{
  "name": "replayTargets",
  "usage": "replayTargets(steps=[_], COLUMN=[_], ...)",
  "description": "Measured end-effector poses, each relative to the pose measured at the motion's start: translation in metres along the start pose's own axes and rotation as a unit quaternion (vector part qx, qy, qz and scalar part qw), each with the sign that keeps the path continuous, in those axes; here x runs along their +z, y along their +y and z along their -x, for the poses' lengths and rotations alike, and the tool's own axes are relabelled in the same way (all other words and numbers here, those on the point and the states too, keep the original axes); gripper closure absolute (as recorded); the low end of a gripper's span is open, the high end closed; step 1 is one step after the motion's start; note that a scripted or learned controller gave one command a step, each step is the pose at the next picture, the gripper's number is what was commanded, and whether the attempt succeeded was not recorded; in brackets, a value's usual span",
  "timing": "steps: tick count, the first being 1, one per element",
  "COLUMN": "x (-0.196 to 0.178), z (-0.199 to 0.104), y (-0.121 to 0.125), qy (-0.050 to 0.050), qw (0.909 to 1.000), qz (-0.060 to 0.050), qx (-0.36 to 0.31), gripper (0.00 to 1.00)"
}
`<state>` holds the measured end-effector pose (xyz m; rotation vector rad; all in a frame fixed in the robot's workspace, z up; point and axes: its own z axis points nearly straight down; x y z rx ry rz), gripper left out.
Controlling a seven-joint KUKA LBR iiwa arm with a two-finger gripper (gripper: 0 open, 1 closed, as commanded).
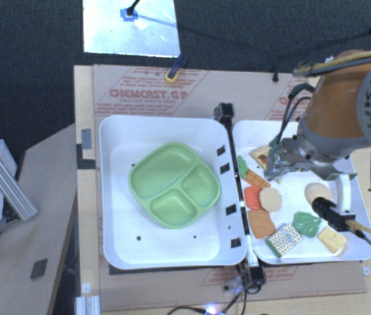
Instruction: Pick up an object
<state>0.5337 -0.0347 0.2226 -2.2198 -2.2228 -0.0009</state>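
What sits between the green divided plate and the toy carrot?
In the camera view, the two bins' adjoining white walls with black clips run between the green divided plate and the toy carrot.

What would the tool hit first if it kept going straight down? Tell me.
Most likely the orange carrot-shaped toy lying just below the tool in the right white bin; depth is hard to judge from this slanted view.

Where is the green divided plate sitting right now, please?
The green divided plate lies in the middle of the left white bin, apart from the food items in the right white bin, where the gripper is.
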Motion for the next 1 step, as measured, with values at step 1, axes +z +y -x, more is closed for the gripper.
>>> replayTargets(steps=[1], x=[-0.0058], z=[-0.0023], y=[0.0186], qy=[0.0], qw=[1.0], qz=[0.002], qx=[-0.002], gripper=[1.0])
